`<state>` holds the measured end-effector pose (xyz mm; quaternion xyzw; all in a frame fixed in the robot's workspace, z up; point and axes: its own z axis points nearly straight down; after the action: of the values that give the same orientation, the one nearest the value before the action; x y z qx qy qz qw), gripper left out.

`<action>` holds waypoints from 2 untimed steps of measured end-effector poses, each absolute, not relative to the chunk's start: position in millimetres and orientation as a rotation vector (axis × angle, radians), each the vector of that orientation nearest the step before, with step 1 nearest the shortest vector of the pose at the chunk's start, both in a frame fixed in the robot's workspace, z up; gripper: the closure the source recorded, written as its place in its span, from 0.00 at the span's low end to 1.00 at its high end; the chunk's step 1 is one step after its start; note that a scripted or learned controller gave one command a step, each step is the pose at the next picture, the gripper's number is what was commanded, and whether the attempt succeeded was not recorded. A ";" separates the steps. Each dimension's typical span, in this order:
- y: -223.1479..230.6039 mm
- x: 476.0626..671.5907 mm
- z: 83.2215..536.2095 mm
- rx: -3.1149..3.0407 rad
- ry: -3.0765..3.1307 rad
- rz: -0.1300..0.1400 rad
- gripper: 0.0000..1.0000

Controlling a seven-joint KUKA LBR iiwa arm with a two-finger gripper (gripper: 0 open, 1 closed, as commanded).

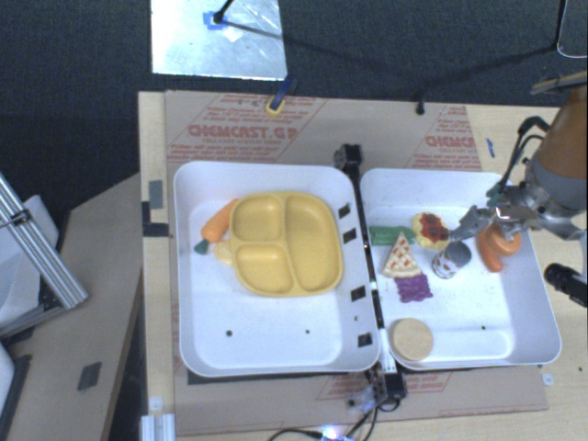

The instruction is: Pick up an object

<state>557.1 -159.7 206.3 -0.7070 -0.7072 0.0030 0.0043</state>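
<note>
My gripper (469, 225) hangs over the right bin (528, 333), near its right middle. Just below its tip stands a small grey can (450, 261). An orange toy (493, 247) lies right beside the gripper, partly under the wrist. To the left of the tip sit a red and yellow toy (428, 228), a pizza slice (401, 256) and a green piece (386, 235). Purple grapes (413, 288) and a round tan cookie (412, 338) lie nearer the front. I see nothing held by the gripper.
The left bin (197, 329) holds a yellow divided plate (280, 243) with an orange carrot (218, 220) at its left edge. A black divider (363, 246) separates the bins. A shiny sheet (219, 26) lies beyond the bench.
</note>
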 end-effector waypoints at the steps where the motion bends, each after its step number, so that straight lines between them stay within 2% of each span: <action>1: -159.5 559.9 212.4 -2.219 -2.225 -0.001 0.00; 2: -149.8 563.4 162.5 -2.215 -2.225 0.001 0.00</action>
<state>563.4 -149.8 162.5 -0.7055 -0.7087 0.0005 0.0013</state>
